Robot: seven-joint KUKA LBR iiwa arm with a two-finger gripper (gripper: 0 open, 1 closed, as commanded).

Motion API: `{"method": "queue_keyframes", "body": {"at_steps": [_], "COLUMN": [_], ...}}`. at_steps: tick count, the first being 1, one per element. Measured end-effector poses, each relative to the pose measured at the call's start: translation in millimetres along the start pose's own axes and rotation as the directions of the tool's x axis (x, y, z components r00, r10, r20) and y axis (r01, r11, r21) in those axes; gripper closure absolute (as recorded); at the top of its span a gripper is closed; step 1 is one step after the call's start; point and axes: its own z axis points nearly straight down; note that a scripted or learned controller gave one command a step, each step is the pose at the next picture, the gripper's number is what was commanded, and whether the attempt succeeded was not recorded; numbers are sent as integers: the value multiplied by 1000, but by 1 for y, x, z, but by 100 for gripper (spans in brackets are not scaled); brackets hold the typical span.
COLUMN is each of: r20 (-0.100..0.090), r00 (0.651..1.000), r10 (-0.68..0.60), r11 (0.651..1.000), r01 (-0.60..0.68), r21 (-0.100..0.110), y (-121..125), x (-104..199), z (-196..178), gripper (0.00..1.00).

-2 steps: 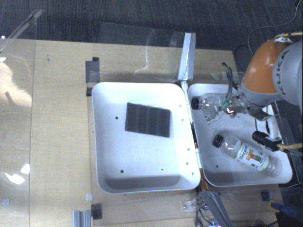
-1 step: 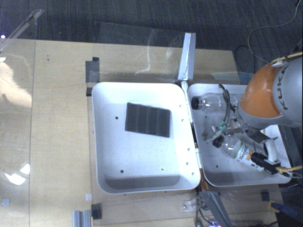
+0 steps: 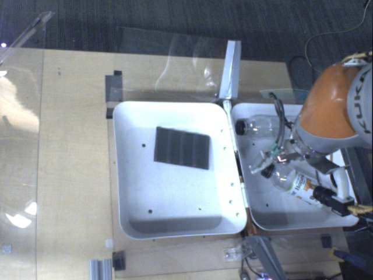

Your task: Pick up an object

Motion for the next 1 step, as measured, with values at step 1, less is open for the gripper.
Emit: {"method": "queue_keyframes", "body": {"at_steps": [1], "r20": [1], "r00": [982], "r10": [188], "r11": [982], "r01": [-188], "r21": [2], "y": [6], "x": [-58], "z": [15], "gripper": [0]}}
